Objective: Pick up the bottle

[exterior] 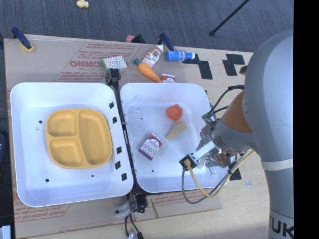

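Note:
A small blue bottle (178,56) lies on its side on the cardboard bench behind the right bin (199,91). Just left of it lies a white bottle with an orange label (152,55), tilted. Both are outside the bins. My gripper (213,156) hangs low over the right bin's near right corner, far from both bottles, with the grey wrist and orange band above it. Cables and the wrist body hide its tip. I see nothing held in it.
The right bin holds a red round fruit (174,112), a tan cone (175,130) and a small red-and-white carton (150,147). A yellow divided plate (79,137) sits in the left bin (20,133). An orange carrot (149,72) and a small box (114,62) lie behind the bins.

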Controlling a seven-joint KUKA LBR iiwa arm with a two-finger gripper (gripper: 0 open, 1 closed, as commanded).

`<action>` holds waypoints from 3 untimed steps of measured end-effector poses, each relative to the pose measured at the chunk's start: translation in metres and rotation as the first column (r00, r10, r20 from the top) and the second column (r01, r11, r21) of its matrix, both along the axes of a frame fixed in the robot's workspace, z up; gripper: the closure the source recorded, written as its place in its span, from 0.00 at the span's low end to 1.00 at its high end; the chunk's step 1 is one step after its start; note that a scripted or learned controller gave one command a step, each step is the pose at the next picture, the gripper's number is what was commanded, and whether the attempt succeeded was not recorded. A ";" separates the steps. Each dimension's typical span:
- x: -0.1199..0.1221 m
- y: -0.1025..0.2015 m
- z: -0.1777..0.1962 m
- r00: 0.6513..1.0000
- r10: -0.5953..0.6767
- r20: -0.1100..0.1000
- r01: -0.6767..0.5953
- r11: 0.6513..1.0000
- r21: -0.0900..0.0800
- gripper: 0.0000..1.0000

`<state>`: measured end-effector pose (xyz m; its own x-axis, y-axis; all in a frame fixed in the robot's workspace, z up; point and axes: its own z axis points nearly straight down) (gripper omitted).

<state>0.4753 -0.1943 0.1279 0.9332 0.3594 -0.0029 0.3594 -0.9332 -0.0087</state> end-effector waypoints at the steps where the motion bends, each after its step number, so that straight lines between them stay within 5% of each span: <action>1: 0.001 0.021 0.074 0.999 -0.033 0.002 0.033 0.999 -0.002 1.00; 2: 0.001 0.059 0.058 0.990 -0.142 0.000 0.142 0.990 -0.002 1.00; 3: 0.001 0.036 0.214 0.994 0.108 0.004 -0.108 0.994 -0.005 1.00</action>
